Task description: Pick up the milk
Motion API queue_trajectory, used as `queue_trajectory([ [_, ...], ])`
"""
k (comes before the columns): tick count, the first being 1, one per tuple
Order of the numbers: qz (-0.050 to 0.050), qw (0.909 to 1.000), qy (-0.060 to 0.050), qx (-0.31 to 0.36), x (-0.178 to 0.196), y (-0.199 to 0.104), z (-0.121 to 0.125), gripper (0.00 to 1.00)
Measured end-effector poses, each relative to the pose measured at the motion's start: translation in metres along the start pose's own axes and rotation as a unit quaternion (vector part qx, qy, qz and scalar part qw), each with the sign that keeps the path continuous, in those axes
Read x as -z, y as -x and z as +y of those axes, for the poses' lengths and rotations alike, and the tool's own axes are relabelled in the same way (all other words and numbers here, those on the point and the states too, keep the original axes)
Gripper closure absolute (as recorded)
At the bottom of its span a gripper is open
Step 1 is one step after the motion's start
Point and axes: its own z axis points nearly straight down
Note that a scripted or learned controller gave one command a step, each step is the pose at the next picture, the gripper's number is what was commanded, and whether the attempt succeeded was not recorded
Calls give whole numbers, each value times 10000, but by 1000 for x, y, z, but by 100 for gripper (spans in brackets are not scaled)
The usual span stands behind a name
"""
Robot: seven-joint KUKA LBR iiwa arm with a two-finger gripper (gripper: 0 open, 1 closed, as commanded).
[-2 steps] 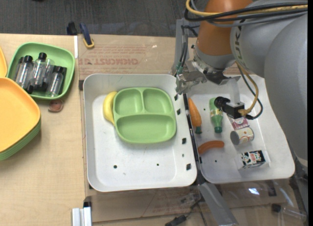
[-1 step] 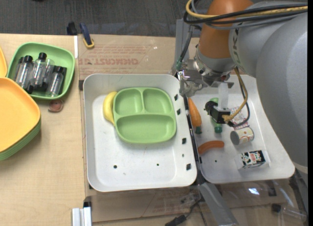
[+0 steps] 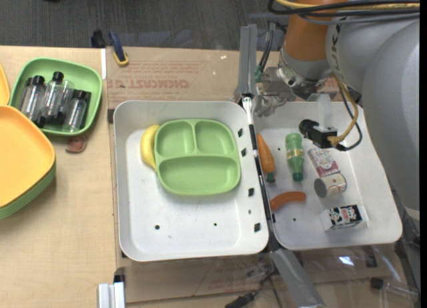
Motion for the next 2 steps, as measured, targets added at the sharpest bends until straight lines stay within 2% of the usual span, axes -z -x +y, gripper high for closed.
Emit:
queue_trajectory([
  [1,7,9953,-5,967,-4,-21,-4,100],
  [2,1,9958,-2,-914,-4,-15,1,100],
])
